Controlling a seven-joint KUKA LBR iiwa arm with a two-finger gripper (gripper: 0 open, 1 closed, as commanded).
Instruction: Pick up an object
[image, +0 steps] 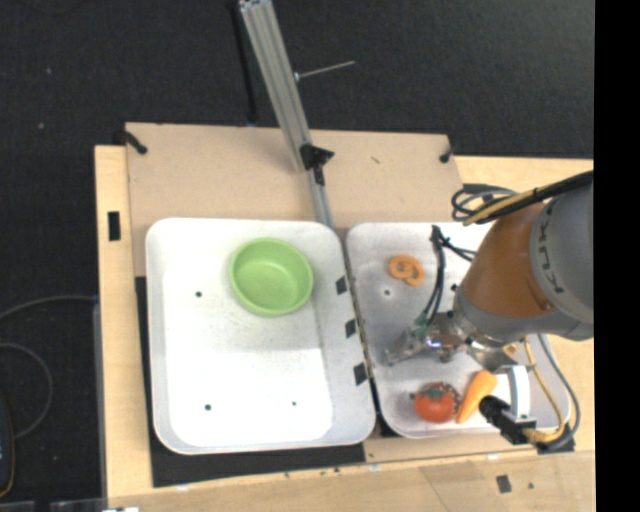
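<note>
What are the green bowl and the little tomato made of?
The green bowl looks like smooth plastic: one even colour with a soft sheen. The tomato is probably a plastic toy, glossy red with a green top, though a real one could look alike from here.

Even, bright overhead light washes the two white bins (250, 420) almost featureless. Shadows are soft and short. The picture is slightly soft and grainy, dark floor swallowing detail.

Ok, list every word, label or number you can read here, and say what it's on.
"KU": dark letters running down the grey arm, cut off by the frame edge; the rest can't be read.
Nothing else carries readable text: bowl, bins, tomato.
</note>
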